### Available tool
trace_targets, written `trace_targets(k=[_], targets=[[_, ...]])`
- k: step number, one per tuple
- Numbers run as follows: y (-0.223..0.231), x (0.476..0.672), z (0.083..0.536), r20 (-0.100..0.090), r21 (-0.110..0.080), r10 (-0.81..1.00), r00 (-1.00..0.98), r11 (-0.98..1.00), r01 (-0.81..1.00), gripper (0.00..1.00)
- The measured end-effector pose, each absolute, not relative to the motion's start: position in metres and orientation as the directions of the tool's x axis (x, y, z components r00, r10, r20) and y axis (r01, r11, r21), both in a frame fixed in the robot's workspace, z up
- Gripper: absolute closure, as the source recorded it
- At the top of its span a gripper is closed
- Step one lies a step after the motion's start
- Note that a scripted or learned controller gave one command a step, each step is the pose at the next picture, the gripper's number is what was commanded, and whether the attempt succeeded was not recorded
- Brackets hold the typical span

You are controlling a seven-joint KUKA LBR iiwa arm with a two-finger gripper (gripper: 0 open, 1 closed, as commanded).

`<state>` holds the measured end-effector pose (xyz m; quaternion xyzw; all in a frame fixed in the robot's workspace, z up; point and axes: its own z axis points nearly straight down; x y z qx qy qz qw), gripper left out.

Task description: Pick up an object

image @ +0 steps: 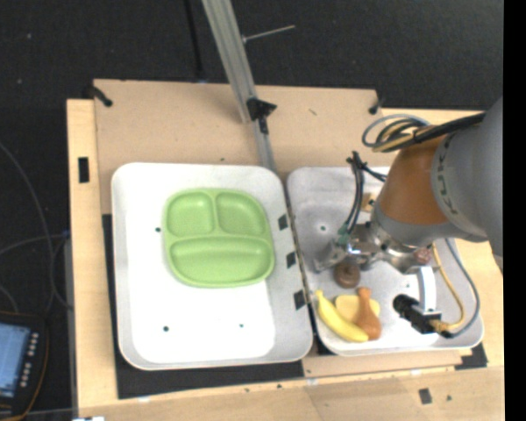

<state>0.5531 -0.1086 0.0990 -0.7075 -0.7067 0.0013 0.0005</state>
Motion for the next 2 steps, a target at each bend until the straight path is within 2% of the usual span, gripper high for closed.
trace_targets(k=[1, 2], targets=[[-0.11, 0.555, 0.112, -0.001, 0.004, 1.0, 0.006, -0.006, 1.0, 1.0], [-0.114, 0.548, 0.172, -0.002, 0.007, 1.0, 0.005, -0.005, 1.0, 1.0]])
